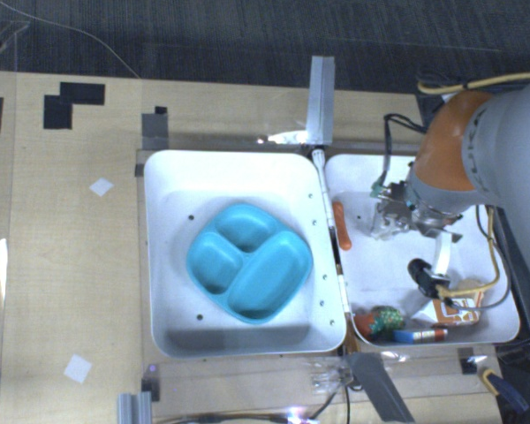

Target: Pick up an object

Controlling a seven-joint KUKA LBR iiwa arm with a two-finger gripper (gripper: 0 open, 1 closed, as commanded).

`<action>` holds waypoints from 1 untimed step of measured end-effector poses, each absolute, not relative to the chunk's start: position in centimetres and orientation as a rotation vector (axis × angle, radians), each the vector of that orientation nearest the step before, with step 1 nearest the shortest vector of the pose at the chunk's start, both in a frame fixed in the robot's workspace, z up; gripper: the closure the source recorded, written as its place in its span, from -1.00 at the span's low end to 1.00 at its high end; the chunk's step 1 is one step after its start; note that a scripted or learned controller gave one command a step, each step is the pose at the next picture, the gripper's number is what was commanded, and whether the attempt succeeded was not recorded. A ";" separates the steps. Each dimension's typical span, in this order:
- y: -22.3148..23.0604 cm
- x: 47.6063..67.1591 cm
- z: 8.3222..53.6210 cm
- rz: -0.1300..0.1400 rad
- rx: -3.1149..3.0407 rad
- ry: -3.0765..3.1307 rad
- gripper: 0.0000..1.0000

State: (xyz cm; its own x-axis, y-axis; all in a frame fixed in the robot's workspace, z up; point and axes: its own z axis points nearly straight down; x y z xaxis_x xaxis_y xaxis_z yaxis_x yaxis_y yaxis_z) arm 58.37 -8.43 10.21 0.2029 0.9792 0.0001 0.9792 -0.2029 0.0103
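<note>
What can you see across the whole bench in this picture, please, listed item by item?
bins: 2, white, side by side on the bench; left bin, right bin
divided plate: 1, light blue, three sections, middle of the left bin
marker: 1, orange-red, along the left wall of the right bin
small toys: a few, green, red and blue, near front edge of the right bin; too small to tell apart
black squares: several, black, on the bench surface at far left
metal brackets: grey, at the bins' edges
arm: 1, grey with orange band, over the right bin
gripper: 1, metal, low over the right bin's upper part
</note>
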 end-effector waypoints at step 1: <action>-8.3 58.5 11.3 0.015 2.427 1.979 1.00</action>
